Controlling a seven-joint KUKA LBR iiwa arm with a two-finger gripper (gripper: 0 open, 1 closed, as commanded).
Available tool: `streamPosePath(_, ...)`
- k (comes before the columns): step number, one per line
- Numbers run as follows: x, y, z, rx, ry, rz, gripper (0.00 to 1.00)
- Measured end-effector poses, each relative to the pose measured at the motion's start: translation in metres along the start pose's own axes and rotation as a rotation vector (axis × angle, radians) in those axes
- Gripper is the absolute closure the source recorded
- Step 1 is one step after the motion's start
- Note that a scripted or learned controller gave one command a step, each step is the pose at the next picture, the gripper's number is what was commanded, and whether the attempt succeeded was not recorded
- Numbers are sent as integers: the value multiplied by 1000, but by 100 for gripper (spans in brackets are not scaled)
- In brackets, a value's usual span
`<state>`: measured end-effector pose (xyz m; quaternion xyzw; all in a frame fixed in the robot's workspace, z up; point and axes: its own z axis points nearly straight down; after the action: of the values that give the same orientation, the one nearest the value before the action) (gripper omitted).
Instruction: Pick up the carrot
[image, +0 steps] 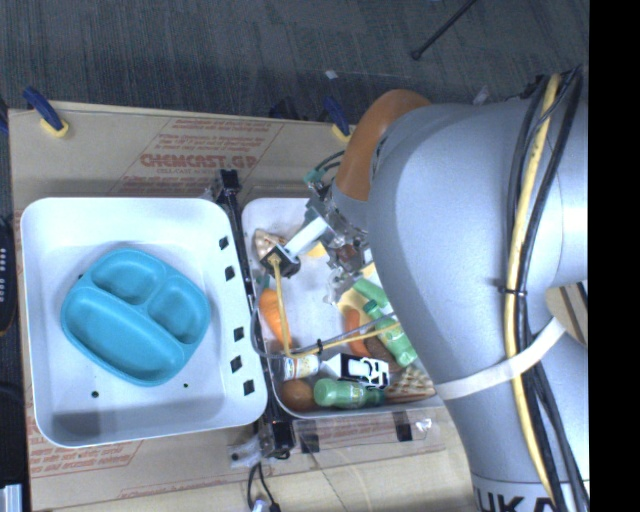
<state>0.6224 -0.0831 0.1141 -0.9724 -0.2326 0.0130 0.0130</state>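
Note:
The carrot (270, 308), an orange piece, lies against the left wall of the right bin (275, 212). A second, smaller orange piece (352, 322) shows further right among the clutter, and I cannot tell which of the two is the carrot. My gripper (342, 262) hangs over the upper middle of that bin, to the right of and slightly above the left orange piece and just above the smaller one. The grey arm covers the bin's right side.
The left bin (40, 230) holds a blue divided plate (135, 315). In the right bin lie green bottles (390, 335) (345, 393), a black-and-white item (366, 370), a brown round piece (295, 393) and a pale shell-like object (266, 242).

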Motion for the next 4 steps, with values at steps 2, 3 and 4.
streamPosePath(2, -3, -16, -81, -30, 18, -163, 0)
streamPosePath(3, -26, -58, -74, -23, 8, -163, 0)
streamPosePath(4, -50, -88, -72, -23, 7, -145, 0)
